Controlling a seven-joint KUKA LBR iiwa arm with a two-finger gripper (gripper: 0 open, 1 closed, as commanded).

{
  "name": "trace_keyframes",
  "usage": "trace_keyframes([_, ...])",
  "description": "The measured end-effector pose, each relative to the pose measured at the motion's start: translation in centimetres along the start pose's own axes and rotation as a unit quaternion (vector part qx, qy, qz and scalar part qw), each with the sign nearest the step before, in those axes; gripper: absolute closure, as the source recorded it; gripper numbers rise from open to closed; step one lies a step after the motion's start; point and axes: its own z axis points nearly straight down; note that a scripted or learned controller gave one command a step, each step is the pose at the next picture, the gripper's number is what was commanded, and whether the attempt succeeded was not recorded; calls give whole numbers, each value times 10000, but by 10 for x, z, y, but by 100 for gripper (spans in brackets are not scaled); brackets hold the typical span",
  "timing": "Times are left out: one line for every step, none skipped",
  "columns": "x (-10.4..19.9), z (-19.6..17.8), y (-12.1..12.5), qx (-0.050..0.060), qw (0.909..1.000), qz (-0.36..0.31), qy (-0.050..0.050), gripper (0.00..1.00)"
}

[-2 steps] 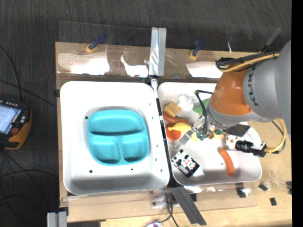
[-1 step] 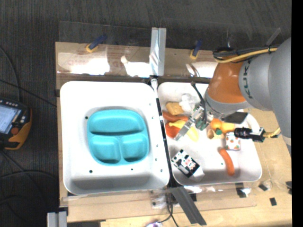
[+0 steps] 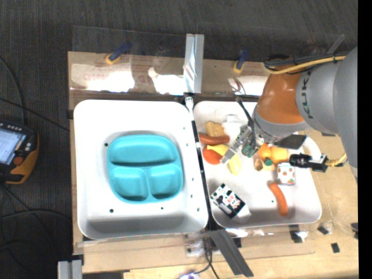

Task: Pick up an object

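Wooden bench [image 3: 87, 71] across the frame, bearing two white bins side by side. Left bin [image 3: 87, 127] holding a turquoise divided tray [image 3: 145, 167] at centre. Right bin [image 3: 308, 205] crowded with small toys. Grey arm with orange band [image 3: 282, 97] entering from the right edge, upper right of frame. Tool [image 3: 243, 144] low over the right bin's upper middle, beside a yellow piece [image 3: 233, 165] and a red-and-yellow toy [image 3: 214, 153]; grip state impossible to tell. Black-and-white block [image 3: 228, 200] at lower left of that bin. Orange sausage [image 3: 279, 197] at lower right. Spotted white cube [image 3: 286, 174] just above it. Yellow duck [image 3: 268, 154] right of the tool.
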Motion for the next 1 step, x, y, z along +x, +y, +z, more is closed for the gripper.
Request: trace_keyframes([-37,-124,32,67,9874,1579,47,100])
